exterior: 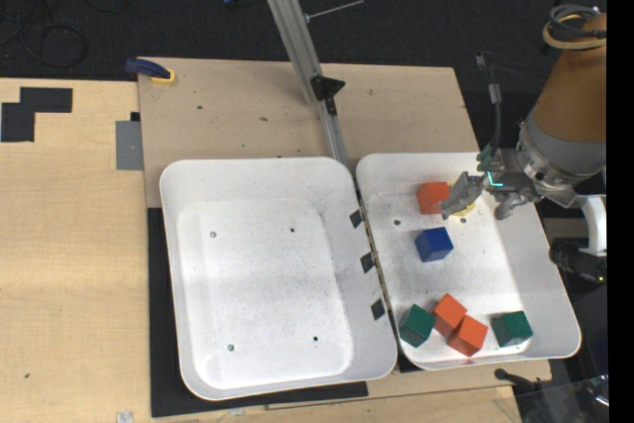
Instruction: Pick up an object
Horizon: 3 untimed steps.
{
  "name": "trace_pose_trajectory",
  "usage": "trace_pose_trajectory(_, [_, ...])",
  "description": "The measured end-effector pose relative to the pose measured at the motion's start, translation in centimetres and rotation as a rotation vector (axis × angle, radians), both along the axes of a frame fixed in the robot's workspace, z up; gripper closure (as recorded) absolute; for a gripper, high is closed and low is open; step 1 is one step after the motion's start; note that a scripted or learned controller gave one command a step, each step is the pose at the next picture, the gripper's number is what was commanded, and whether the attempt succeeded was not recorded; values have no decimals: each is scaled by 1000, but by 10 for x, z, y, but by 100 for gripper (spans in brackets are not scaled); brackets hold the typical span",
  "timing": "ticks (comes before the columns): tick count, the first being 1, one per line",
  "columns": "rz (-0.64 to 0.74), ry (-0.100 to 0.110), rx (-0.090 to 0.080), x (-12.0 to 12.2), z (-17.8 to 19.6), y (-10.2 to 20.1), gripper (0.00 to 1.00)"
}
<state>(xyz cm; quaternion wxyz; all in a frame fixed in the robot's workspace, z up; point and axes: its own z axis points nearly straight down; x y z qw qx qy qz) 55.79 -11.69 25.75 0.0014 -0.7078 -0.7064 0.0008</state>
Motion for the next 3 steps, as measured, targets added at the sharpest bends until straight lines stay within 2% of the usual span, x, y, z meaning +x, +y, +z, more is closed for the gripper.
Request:
trace_pose_trajectory(1, [1, 7, 1, 4, -63, 0, 0])
trace_pose_trajectory(3, [0, 5, 1, 0, -161, 2, 0])
